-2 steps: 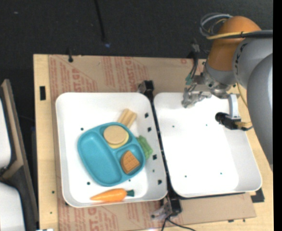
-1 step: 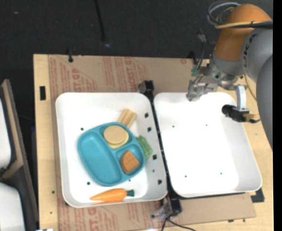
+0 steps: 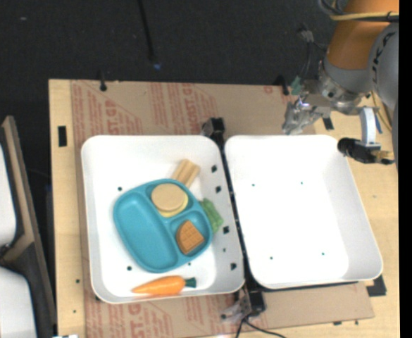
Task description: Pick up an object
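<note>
While the arm (image 3: 364,34) sat above the far right corner of the right bin (image 3: 346,210), we logged the gripper (image 3: 298,118) just past that bin's far rim, over the bench (image 3: 156,108) and not over either bin. We couldn't tell how its jaws stood; the tip was too small and cluttered to read. We saw nothing between them.

All the objects were in the left bin (image 3: 100,189), well apart from the gripper. We took the blue divided tray (image 3: 146,238) as landmark, lying near the middle of that bin, tilted against the bin's edges. A round tan piece (image 3: 170,198) sat in the tray's far compartment. A brown waffle-like piece (image 3: 190,237) sat in its right compartment. The tray's large left compartment held nothing we could make out. A tan wooden block (image 3: 186,172) lay just beyond the tray's far edge, touching or nearly so. A green piece (image 3: 213,215) lay against the tray's right edge, partly hidden. A carrot (image 3: 162,285), orange with a green stub, lay just beyond the tray's near edge, lengthwise along the bin's near wall.
</note>
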You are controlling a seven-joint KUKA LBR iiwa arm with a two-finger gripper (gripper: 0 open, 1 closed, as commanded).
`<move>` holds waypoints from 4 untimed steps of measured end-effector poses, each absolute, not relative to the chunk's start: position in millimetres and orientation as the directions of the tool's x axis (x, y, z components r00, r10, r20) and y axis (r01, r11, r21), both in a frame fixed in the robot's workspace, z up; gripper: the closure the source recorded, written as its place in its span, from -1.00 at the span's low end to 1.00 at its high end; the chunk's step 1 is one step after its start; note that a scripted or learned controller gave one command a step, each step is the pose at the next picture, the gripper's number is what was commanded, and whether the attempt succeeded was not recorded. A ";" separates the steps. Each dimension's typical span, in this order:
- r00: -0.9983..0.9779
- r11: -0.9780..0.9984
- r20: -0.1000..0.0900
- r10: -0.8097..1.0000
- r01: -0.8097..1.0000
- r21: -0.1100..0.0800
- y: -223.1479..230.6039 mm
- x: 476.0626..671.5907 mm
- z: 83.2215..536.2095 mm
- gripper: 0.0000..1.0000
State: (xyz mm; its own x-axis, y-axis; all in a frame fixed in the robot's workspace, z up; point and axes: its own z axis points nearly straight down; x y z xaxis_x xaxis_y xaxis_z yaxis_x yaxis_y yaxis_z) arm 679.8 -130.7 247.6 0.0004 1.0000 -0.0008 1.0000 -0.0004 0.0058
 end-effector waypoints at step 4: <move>-0.003 0.003 0.001 1.000 1.000 0.001 59.4 596.5 240.9 1.00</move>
